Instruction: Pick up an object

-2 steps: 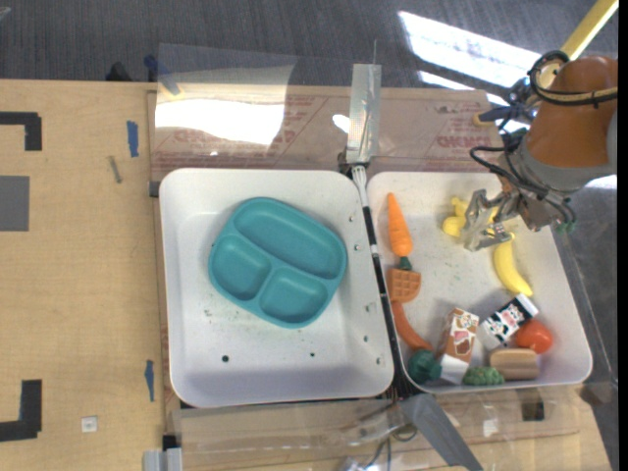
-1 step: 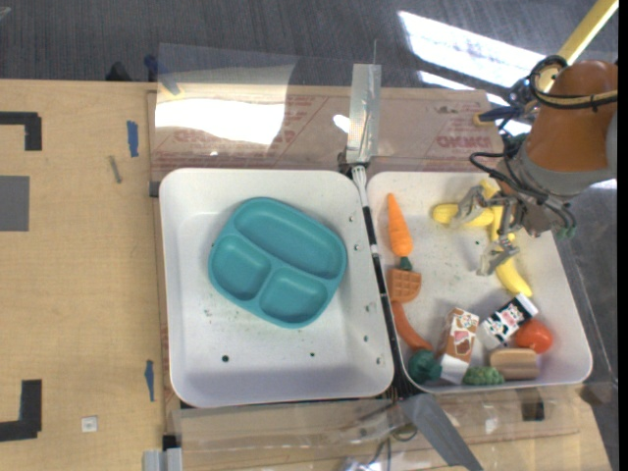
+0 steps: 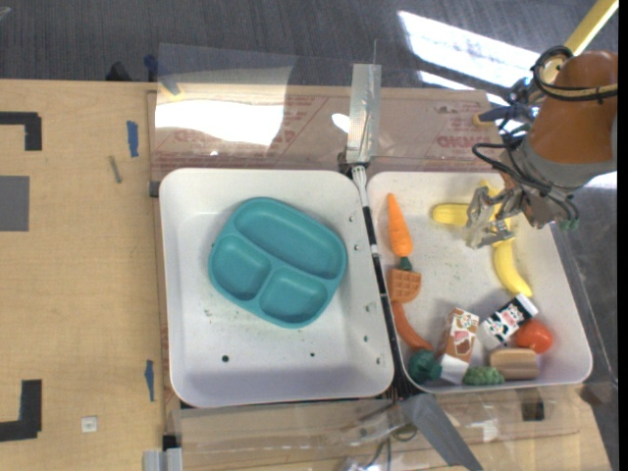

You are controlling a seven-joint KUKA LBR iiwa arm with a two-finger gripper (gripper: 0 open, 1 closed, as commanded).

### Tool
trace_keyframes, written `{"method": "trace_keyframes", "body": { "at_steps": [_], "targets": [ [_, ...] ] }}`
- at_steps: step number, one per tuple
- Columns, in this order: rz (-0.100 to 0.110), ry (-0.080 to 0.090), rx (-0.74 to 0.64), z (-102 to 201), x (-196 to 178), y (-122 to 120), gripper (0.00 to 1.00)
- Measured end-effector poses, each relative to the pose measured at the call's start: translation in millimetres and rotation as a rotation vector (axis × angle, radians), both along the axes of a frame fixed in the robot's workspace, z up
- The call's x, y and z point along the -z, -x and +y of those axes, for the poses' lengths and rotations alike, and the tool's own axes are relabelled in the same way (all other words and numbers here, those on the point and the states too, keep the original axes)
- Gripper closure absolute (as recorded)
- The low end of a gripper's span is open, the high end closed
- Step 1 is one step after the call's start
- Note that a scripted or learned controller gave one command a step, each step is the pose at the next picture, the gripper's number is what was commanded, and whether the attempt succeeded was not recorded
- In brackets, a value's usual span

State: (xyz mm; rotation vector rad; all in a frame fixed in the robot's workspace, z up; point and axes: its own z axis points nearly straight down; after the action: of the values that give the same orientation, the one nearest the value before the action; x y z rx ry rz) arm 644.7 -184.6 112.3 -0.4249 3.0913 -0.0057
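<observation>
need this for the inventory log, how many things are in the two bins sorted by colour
Teal: 1, the divided plate
Yellow: 1, the banana
Orange: 4, the carrot, the waffle piece, the curved strip and the round fruit
Green: 2, the dark piece and the broccoli
Printed cartons: 2
Tan: 1, the bun
Total: 11

1. The arm (image 3: 579,106) is cut off by the right edge.
2. The banana (image 3: 496,238) is partly covered by the tool (image 3: 488,226).
3. The finger state of the tool is obscured by blur.
</observation>
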Motion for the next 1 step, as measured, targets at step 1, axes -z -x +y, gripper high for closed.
{"method": "trace_keyframes", "body": {
  "at_steps": [1],
  "targets": [
    [0.011,-0.002,0.0,-0.1,1.9,2.2,0.0]
  ]
}}
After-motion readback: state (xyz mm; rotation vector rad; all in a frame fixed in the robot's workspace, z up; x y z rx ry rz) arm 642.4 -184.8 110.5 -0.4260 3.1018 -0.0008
